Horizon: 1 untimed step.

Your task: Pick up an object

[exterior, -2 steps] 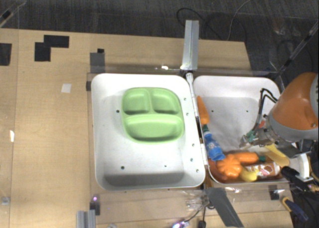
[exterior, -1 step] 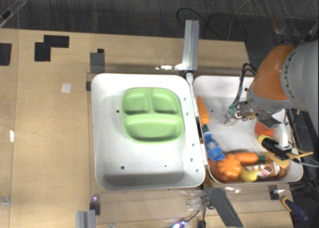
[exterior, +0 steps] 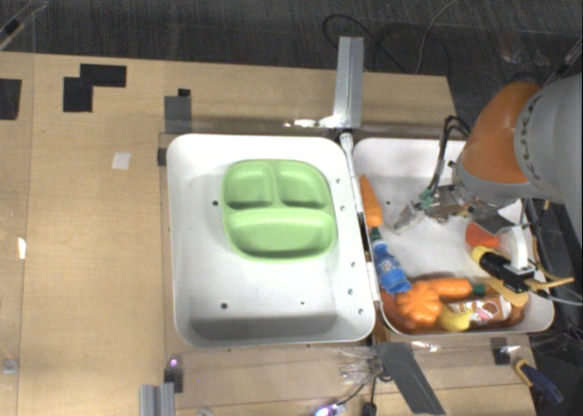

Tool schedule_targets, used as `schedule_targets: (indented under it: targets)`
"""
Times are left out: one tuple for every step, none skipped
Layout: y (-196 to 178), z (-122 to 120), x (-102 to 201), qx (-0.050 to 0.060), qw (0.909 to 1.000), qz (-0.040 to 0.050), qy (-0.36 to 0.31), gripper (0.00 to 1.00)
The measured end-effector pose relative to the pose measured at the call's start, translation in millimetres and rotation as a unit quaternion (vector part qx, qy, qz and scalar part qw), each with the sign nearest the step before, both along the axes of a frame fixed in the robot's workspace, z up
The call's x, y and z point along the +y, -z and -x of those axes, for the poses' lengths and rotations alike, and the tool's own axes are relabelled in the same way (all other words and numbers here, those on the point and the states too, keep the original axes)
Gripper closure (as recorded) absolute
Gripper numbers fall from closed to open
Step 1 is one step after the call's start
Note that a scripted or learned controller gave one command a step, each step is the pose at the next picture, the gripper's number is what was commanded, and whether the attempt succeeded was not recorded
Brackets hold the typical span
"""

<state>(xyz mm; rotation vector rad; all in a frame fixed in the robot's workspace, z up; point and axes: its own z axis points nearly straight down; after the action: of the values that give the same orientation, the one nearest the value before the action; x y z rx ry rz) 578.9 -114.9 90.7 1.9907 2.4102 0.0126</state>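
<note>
Arm low over the right bin

Toys [exterior: 451, 303] crowd the right bin [exterior: 401, 168] at its six o'clock edge. Above them the gripper [exterior: 421, 208] hangs, fingers spread, gripping nothing. The arm [exterior: 524, 146] enters from three o'clock, hiding the bin's far corner

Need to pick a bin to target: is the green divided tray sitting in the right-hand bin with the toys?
No, the green divided tray lies alone in the left bin, while the toys pile up in the right bin.

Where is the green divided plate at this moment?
The green plate lies in the left bin, toward its far side, across the divider from the orange toy in the right bin.
</note>
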Motion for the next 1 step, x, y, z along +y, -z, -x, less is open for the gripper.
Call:
schedule_targets:
  targets:
    - [2.9, -90.2, 26.5, 0.004, 1.0, -0.0013, -0.006, 0.0]
